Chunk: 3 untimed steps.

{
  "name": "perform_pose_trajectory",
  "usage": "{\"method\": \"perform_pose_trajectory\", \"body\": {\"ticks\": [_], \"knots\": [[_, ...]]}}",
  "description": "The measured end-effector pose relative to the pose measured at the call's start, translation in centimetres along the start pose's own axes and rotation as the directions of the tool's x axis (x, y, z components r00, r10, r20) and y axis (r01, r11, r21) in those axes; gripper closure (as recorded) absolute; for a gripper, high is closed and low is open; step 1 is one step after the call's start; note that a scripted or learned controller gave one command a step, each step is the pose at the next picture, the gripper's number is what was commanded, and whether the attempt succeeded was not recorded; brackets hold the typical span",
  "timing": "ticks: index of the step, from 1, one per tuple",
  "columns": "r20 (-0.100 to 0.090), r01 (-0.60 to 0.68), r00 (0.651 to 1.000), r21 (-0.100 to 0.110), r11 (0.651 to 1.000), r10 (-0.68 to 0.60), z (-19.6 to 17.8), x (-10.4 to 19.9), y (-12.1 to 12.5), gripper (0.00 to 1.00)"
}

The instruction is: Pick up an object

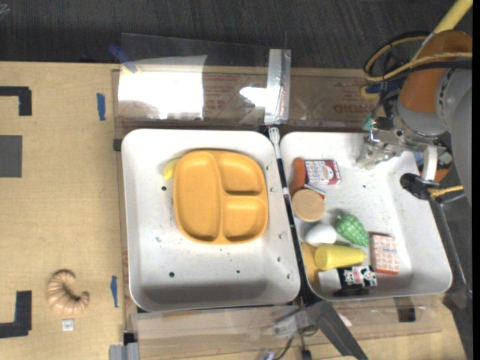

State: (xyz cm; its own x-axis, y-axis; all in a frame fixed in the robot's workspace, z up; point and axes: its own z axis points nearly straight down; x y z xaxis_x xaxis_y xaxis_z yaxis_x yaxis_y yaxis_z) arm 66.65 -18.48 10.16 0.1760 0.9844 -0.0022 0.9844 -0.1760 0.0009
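The end effector (373, 150) hangs over the right bin (420, 276), its grip state impossible to tell, toys (337, 231) clustered well below-left of it.

croissant (67, 292) on the bench (52, 201)

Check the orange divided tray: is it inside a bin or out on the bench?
Inside. The orange divided tray lies flat in the left bin, its compartments facing up.
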Motion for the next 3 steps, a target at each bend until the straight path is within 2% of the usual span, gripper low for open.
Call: {"method": "perform_pose_trajectory", "body": {"ticks": [1, 2, 3], "knots": [[-0.001, 0.001, 1.000, 0.001, 1.000, -0.001, -6.2, -4.1, -8.1, 1.00], [-0.003, 0.002, 1.000, 0.005, 1.000, -0.002, -5.9, -3.9, -8.2, 0.00], [-0.004, 0.006, 1.000, 0.010, 1.000, -0.006, 0.8, 3.5, -14.3, 0.00]]}}
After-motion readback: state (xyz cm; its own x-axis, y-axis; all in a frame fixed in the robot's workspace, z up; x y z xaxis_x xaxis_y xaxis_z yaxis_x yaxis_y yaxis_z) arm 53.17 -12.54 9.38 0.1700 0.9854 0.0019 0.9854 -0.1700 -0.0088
